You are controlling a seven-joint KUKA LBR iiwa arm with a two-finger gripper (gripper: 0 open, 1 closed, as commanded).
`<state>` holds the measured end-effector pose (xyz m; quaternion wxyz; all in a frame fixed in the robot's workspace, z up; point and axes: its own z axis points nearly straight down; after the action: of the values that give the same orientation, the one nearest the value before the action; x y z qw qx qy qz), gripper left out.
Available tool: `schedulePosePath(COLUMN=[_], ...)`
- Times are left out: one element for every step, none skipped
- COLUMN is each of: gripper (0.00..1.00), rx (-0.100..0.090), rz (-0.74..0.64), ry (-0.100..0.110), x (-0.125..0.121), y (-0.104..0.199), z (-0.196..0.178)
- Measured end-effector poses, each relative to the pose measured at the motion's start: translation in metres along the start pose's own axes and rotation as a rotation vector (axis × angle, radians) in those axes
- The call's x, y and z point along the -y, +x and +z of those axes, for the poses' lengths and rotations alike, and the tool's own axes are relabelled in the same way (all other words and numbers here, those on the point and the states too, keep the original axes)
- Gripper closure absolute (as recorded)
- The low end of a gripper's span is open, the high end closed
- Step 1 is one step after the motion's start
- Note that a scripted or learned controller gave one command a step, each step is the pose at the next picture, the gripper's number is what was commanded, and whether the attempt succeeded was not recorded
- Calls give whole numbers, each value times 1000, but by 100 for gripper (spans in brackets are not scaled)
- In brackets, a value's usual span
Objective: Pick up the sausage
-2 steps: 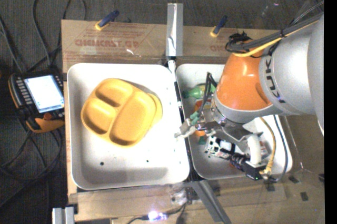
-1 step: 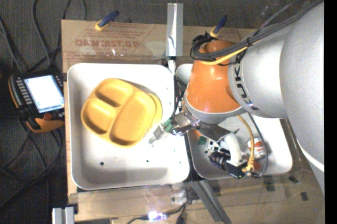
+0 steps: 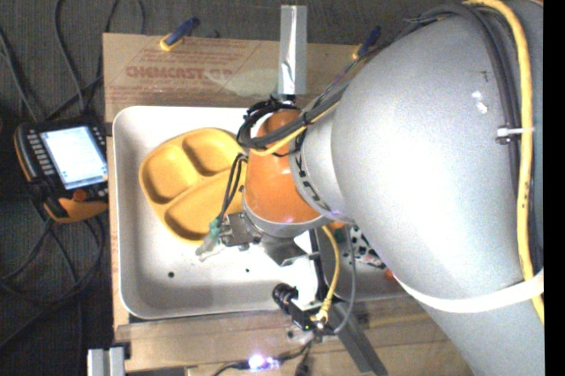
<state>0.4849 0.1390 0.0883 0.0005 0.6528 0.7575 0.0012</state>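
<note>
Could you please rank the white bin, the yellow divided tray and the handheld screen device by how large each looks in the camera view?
Largest to smallest, as they appear:
1. White bin, though the arm covers much of it.
2. Yellow divided tray, partly hidden by the arm's orange band.
3. Handheld screen device, lying outside the bin on the floor, so probably farther from the camera.

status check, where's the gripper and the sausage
Arm low over the white bin, orange band beside the yellow divided tray. Gripper hidden under the wrist. Sausage not made out; the arm covers much of the bin.
</note>
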Motion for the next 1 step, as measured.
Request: schedulePosePath(gripper=[0], rx=[13], rz=[-503], ry=[21], x=[-34], y=[31], z=[2])
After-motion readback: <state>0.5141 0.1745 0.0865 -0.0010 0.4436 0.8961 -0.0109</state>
